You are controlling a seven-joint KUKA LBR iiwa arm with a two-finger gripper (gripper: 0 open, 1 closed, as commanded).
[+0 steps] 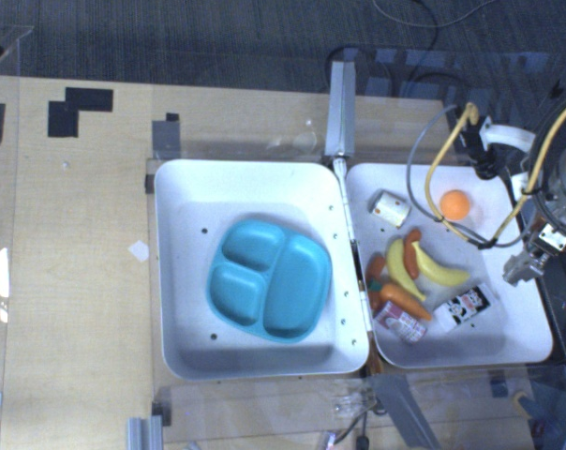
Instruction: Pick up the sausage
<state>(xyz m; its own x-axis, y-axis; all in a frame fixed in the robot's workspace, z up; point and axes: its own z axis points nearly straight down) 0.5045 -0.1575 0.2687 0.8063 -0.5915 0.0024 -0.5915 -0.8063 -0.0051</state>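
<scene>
Two white bins are sitting side by side: left bin [185, 345] and right bin [517, 345]. One blue divided plate [269, 279] is lying in the left bin. Right bin is holding one banana [435, 268], one orange ball [455, 204], one sausage [412, 251], one carrot [403, 298], one small white can [390, 207], and two small packets [463, 307].

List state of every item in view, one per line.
Blue tray: upright in left bin, nothing on it.
Sausage: lying in right bin, against banana.
Carrot: lying flat.
Orange ball: resting apart.
Gripper: above bin's right edge.
</scene>
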